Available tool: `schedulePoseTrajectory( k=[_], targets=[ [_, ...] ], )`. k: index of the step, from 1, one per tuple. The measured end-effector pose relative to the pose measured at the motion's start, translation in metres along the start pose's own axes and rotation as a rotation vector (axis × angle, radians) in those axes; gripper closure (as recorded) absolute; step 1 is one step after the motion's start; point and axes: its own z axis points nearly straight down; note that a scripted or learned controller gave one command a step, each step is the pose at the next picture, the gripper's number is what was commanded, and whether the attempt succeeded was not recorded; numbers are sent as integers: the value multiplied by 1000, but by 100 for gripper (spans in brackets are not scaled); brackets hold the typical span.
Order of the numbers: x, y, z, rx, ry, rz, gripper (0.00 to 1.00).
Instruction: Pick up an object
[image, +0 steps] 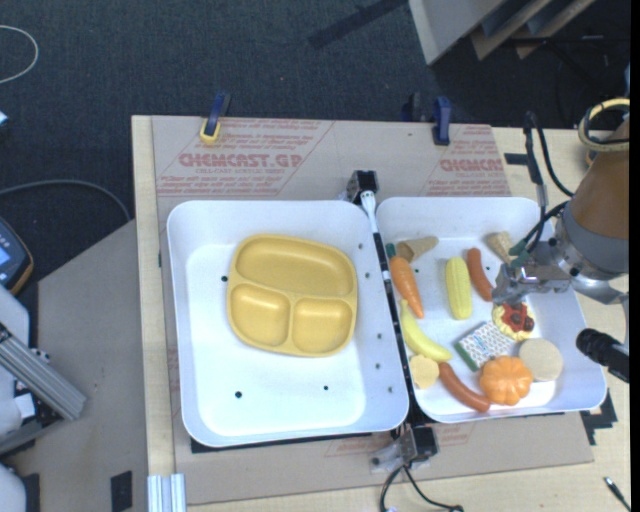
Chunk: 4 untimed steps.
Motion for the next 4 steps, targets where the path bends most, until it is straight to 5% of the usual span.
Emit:
schedulePoseTrajectory(
  k=[1, 3, 4],
  targets=[
    [0, 1, -13, 3, 0, 1, 100],
    [119, -8, -22, 7, 5, -5, 100],
    [117, -13, -7, 12, 3, 2, 100]
  ],
)
